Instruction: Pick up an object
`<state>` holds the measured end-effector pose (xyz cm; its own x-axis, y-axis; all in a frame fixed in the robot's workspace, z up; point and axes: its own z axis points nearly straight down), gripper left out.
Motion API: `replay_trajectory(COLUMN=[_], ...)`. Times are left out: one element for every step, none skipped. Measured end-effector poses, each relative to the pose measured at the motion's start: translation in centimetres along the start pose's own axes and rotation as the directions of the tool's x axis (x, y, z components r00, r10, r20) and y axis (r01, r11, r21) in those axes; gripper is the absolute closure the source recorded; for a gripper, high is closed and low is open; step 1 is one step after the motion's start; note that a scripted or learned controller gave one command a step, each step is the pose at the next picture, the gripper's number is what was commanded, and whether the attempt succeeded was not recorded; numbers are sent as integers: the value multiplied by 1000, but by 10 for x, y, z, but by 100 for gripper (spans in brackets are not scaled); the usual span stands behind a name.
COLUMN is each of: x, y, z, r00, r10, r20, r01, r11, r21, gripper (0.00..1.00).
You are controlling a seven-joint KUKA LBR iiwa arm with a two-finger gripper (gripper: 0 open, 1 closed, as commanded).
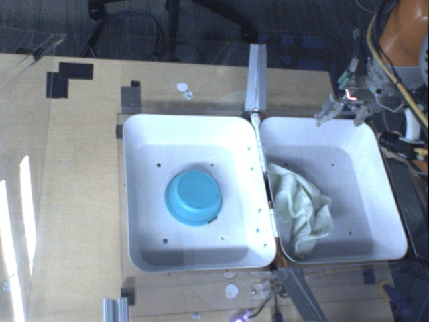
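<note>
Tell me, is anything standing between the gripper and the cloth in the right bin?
Nothing visible. The gripper sits at the right bin's far edge; bare bin floor separates it from the crumpled cloth against the left wall.

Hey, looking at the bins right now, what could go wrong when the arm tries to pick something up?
The cloth is crumpled against the right bin's left wall, so a grasp there may hit the wall or pinch only a loose fold. The blue bowl lies upside down in the left bin; its rounded shell could slip out of the fingers. The gripper sits above the right bin's far rim, a long reach from the bowl.
</note>
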<state>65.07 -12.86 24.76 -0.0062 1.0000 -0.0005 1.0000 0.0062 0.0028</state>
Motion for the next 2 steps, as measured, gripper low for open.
replay_trajectory(x=[24, 74], y=[-14, 12], z=[-36, 64], r00=[987, 978], r10=[-161, -208], r20=[1, -1], r01=[161, 208], r11=[987, 978], r21=[-3, 0], gripper=[0, 0])
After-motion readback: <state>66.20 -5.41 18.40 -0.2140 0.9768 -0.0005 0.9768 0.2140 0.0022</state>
